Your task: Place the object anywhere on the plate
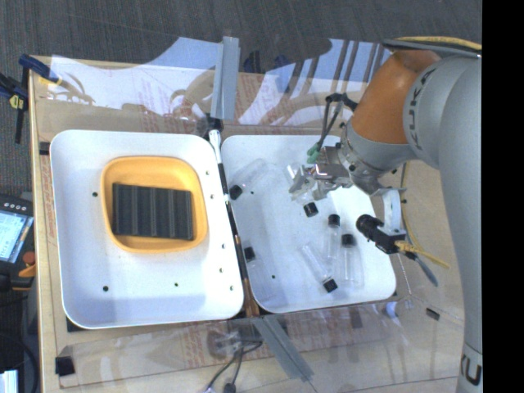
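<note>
End effector [315, 178] low over the right bin [270, 289], among clear vials with black caps.

Whether it is grasping anything cannot be told; one clear vial [300, 178] lies right at its tip; further vials [337, 256] lie scattered just below it on the bin floor; the yellow plate [151, 174] with its dark ribbed centre sits in the left bin [74, 285], well apart from the arm [426, 97]; both bins rest side by side on the counter [352, 334].

two white bins [82, 293] side by side on bench, small screen device [11, 234] far left, dark floor [123, 6] behind
</note>
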